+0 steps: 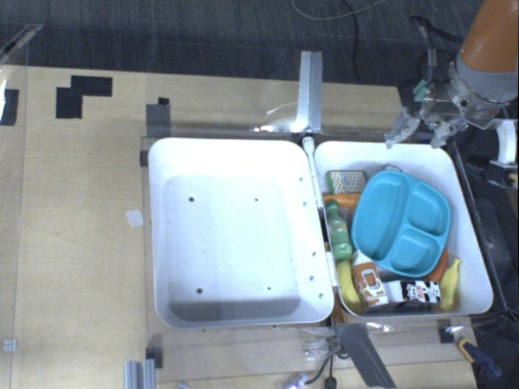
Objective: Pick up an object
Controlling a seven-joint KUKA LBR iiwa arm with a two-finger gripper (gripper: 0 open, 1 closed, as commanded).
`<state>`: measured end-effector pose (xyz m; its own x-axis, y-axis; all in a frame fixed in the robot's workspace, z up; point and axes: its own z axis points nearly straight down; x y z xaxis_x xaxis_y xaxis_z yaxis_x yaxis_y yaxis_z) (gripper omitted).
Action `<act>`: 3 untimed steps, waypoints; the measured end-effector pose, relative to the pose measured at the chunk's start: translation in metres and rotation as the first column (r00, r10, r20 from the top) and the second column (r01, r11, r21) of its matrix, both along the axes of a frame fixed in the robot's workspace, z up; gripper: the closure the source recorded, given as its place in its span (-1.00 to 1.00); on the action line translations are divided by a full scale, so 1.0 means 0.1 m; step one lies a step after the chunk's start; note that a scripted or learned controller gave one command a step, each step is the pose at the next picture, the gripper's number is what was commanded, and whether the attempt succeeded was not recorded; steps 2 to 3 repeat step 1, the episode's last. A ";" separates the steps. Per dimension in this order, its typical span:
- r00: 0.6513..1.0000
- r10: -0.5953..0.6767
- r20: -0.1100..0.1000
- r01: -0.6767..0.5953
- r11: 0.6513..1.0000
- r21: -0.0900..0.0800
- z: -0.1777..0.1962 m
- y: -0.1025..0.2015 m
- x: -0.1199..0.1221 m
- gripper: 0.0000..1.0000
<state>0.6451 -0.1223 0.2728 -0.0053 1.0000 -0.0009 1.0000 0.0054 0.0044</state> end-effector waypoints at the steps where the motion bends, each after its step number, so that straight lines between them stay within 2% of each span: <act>1: 0.981 0.195 -0.001 -0.195 0.981 -0.001 -1.13 -0.42 -0.22 -1.00; 3: 0.981 0.195 -0.001 -0.195 0.981 -0.001 -1.13 -0.42 -0.22 -1.00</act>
